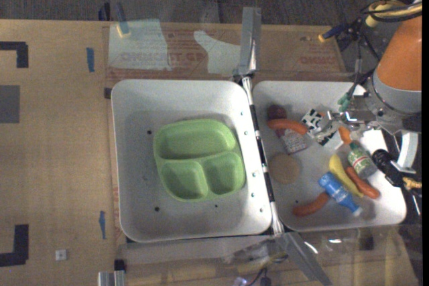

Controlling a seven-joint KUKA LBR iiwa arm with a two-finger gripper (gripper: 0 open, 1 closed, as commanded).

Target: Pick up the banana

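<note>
The banana (339,171) is a yellow curved piece in the right bin (315,221). It lies partly under a blue bottle (340,192), beside a green bottle (360,159) and a red sausage (364,183). My gripper (330,125) hangs over the upper part of the same bin, above and slightly left of the banana and apart from it. The grey arm with its orange band (402,57) comes in from the right. A black-and-white checkered piece (312,120) sits right at the gripper's left side.
The right bin also holds an orange sausage (288,125), a dark red item (276,110), a grey packet (293,141), a tan disc (286,168), another orange sausage (310,206) and a small carrot (344,134). A green divided tray (199,159) lies in the left bin (134,110).
</note>
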